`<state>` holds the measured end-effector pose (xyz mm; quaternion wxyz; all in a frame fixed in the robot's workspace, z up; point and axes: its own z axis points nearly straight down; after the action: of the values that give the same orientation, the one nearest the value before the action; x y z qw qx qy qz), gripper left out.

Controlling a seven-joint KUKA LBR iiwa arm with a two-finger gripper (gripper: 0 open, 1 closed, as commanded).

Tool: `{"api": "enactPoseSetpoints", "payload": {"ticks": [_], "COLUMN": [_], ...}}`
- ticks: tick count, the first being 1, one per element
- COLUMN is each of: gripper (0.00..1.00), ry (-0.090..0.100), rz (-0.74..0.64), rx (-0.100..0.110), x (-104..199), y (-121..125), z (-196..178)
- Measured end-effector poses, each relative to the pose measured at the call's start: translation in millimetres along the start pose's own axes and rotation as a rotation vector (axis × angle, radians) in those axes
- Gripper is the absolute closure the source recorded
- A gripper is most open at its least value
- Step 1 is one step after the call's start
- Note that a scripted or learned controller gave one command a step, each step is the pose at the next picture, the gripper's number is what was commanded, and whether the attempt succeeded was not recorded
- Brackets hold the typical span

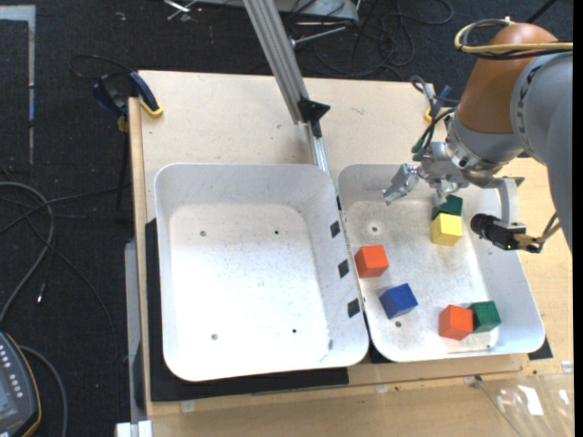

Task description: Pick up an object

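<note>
here the pincer (421,181) hangs spread, seemingly holding nothing, just above-left of the yellow block (446,229).

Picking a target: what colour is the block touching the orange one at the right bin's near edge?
Green, seen in the camera view, beside the orange block.

Grey arm (537,98), orange band (496,76), yellow cable loop, silvery metal wrist

Gripper (421,182) over right bin (519,285) — yellow block (446,229), orange cubes, blue cube (398,299) below
</note>
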<state>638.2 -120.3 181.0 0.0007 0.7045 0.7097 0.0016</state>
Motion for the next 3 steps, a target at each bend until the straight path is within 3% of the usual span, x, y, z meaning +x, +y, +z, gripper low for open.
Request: {"api": "enactPoseSetpoints", "payload": {"ticks": [1, 2, 3], "gripper": [0.0, 0.0, 0.0], "ry": [0.0, 0.011, -0.001], "rz": [0.003, -0.007, 0.007], "rx": [-0.002, -0.004, 0.005], "x": [-51, -71, -67], "y": [14, 1, -36], "z": [60, 71, 86]}}
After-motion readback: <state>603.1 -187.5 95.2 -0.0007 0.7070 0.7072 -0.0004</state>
